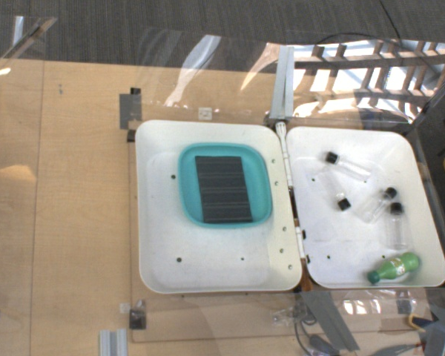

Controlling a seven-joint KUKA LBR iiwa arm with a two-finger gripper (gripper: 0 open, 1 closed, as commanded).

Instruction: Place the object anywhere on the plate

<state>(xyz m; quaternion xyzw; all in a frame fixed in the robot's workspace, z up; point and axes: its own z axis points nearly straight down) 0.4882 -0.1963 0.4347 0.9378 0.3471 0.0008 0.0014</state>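
Note:
A teal plate [189, 199] lies in the left bin [156, 258], toward its back. A dark ribbed rectangular pad [223, 189] rests flat on the middle of the plate. In the right bin [430, 199], a green bottle [394, 268] lies on its side at the front right. Several clear vials with black caps are scattered there: one at the back [346, 165], one in the middle [356, 206], one at the right [395, 221].
The two white bins sit side by side on a wooden bench, joined along a narrow seam [288, 191]. A metal post [282, 84] stands behind the seam. A metal frame [378, 69] lies behind the right bin. Cables and brackets [326, 332] sit at the front.

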